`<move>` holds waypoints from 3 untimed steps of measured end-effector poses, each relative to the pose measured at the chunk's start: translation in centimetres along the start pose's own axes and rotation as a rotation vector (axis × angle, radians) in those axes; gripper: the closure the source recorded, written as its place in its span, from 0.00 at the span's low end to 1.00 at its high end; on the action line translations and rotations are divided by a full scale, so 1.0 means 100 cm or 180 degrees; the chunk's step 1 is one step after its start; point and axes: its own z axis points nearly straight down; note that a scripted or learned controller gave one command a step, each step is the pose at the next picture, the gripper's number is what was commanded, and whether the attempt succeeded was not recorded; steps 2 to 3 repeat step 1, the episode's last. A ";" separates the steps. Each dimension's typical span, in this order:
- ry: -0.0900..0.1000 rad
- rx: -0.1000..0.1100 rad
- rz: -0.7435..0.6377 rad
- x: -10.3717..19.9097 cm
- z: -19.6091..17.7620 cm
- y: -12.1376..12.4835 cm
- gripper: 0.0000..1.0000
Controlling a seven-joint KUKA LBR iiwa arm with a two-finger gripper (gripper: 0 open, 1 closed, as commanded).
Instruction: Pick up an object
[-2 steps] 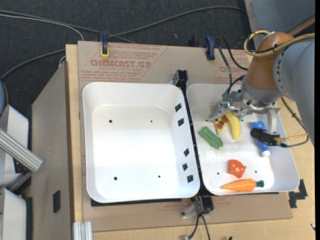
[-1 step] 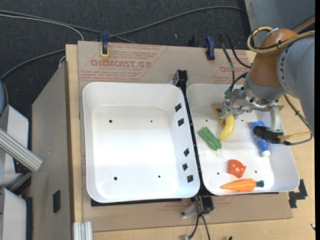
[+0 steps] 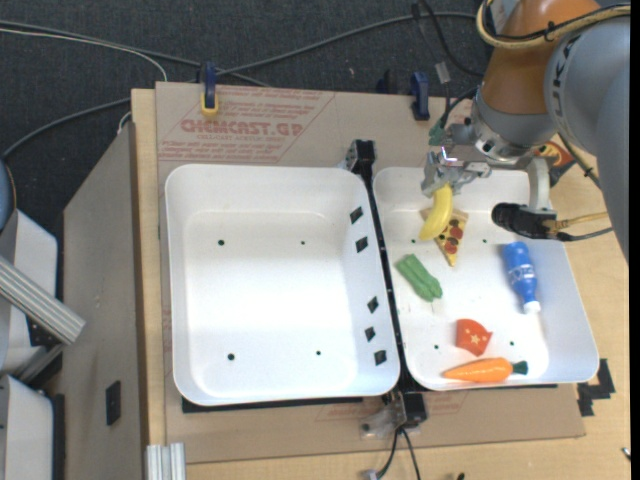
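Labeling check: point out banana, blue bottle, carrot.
banana [image 3: 437, 217]: camera view, middle of peel.
blue bottle [image 3: 519, 269]: camera view, mid body.
carrot [image 3: 476, 372]: camera view, orange body.

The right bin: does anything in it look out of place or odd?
The banana hangs upright under the claw, apparently lifted above the right bin rather than lying flat like the carrot and blue bottle. Nothing looks spilled or damaged.

Smooth, glossy white plastic in both bins [image 3: 190, 298]. Matt brown cardboard [image 3: 250, 118] beneath, printed red along the far edge. Shiny plastic on banana [image 3: 436, 216], carrot [image 3: 480, 371] and blue bottle [image 3: 519, 272]. Glossy orange band [image 3: 530, 48] above bare metal wrist.
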 end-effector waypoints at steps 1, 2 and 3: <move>0.0011 0.0031 -0.0009 0.093 0.007 0.001 1.00; 0.0011 0.0031 -0.0009 0.093 0.007 0.001 1.00; 0.0011 0.0031 -0.0009 0.093 0.007 0.001 1.00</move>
